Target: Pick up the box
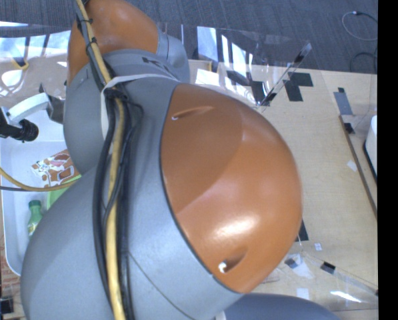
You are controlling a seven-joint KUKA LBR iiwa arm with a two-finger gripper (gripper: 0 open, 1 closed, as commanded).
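Note:
A small box [54,167] with a brown and white pattern lies in the left bin [9,179], near its middle. Its right side is cut off by the arm. The grey and orange arm [205,192] looms close to the camera and covers most of the view. Its wrist section [85,105] hangs over the left bin, just above and to the right of the box, and hides whatever is beneath it.
A green bottle [34,216] lies in the left bin below the box, with a green item [56,196] beside it at the arm's edge. Bare wooden bench [325,145] shows at the right, with clear plastic panels [265,65] at the back.

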